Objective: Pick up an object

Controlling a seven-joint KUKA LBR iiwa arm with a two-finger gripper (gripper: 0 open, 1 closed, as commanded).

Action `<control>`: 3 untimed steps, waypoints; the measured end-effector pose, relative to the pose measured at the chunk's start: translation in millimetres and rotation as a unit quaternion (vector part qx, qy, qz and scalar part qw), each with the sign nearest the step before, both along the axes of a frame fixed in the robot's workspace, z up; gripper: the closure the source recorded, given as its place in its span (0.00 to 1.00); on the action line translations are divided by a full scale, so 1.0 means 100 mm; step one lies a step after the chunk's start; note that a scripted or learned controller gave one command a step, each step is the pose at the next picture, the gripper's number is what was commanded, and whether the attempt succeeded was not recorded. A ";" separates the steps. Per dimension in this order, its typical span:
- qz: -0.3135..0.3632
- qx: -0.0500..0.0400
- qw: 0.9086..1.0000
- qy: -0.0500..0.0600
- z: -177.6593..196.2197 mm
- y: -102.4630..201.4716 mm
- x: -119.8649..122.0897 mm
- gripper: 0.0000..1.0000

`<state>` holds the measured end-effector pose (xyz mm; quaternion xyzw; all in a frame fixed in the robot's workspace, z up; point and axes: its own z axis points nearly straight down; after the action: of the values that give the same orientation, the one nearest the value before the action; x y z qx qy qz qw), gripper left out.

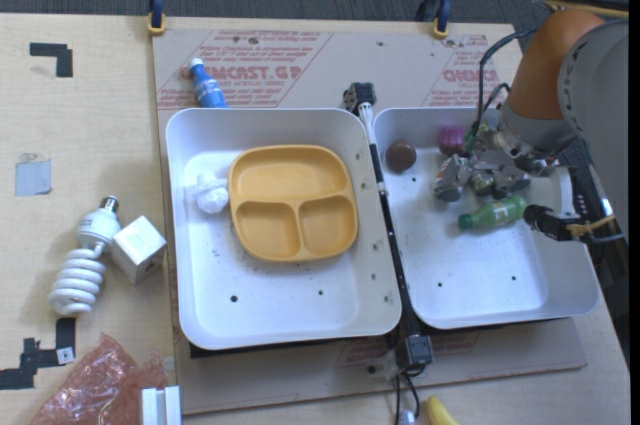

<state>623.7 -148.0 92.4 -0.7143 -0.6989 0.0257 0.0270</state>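
The right bin [500, 288] holds a green bottle [491, 213] lying on its side, a brown ball [401, 155] near the far left corner and a small purple object [452, 138] by the far wall. My gripper [452, 179] is low inside this bin. It sits just left of and above the green bottle and below the purple object. The grey arm with its orange band [545, 63] comes in from the upper right. The left bin [290, 298] holds a yellow divided plate [294, 201] and a white crumpled object [211, 196] at the plate's left.
A blue bottle [207, 83] lies on the board behind the left bin. On the bench at the left are a spiral light bulb [85, 263], a white cube [138, 248] and a red mesh bag [100, 383]. Cables hang off the arm over the right bin's right rim.
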 end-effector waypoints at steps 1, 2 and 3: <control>0.009 -0.002 0.999 -0.034 0.23 0.09 0.34 0.00; 0.012 -0.002 0.999 -0.034 0.34 0.10 0.34 1.00; 0.012 -0.002 0.999 -0.034 0.34 0.10 0.34 0.00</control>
<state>657.9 -138.2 126.1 -0.7067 -0.7075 0.0026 0.0012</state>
